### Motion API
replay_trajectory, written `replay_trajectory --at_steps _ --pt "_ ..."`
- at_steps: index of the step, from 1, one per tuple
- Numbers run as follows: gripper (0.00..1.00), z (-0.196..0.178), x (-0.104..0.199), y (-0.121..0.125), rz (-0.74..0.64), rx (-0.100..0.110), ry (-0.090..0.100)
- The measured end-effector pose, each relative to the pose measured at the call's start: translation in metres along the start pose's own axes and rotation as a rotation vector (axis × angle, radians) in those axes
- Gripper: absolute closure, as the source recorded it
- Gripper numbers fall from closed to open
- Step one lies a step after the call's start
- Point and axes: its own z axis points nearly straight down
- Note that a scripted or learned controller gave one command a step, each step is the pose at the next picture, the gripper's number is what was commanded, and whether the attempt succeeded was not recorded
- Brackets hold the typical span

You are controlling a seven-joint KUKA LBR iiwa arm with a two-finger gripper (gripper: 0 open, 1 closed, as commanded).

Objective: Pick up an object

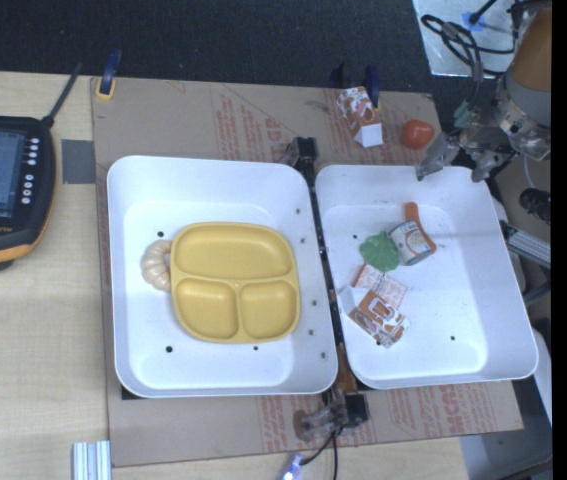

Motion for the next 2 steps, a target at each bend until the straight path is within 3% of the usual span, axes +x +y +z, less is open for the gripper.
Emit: replay_trajectory --at_steps 1,2 --pt "0.0 0.147 -0.028 0.001 0.0 0.004 0.0" --pt "1.0 0.134 -0.029 0.003 -0.002 0.001 -0.001"
